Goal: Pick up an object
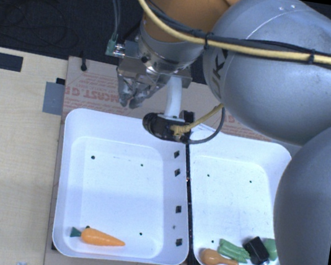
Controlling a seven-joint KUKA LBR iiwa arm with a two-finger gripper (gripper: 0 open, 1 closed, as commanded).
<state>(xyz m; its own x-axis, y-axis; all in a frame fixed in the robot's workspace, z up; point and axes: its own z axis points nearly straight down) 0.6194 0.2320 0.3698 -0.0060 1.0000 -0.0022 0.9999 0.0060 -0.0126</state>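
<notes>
An orange toy carrot point(102, 238) with a green top lies at the near edge of the left bin point(84, 128). In the right bin's point(274, 156) near right corner sit a green pea pod point(233, 250), a tan pear-shaped piece point(218, 259), a small black block point(257, 250) and another green piece point(271, 247) behind it. My gripper point(131, 96) hangs above the far rim of the left bin, well away from all of these. Its fingers point down and look close together with nothing between them.
The big grey arm covers the upper right of the view and the right bin's right side. A black-marked divider point(180, 200) separates the two bins. Cardboard lies under the bins; a pale wooden bench point(5, 152) stretches to the left.
</notes>
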